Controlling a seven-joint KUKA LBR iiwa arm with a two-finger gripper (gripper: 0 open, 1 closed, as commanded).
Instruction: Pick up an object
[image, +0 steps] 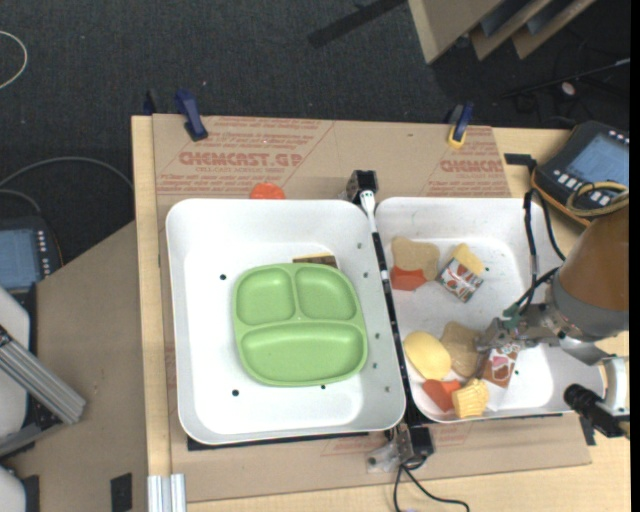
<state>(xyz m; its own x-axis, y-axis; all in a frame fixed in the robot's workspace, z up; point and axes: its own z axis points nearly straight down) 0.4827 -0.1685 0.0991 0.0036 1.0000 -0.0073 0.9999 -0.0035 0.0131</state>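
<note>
Zero objects lifted so far, by my judgement. Near edge of right bin (540, 405): yellow corrugated piece (470, 400), red piece (444, 391), yellow lemon-shaped item (427, 355), tan slab (461, 345). Gripper (512, 338) low over red-white carton (502, 365), carton resting on bin floor; state of fingers: cannot tell. Farther back: second small carton (461, 277), pale block (415, 256). Left bin (195, 300) carries green divided tray (299, 324). Remaining: grasp, lift clear.

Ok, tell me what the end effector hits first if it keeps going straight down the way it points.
Probably the small red-and-white carton lying in the right white bin; the end effector sits right above it, though depth is unclear from this slanted view.
</note>
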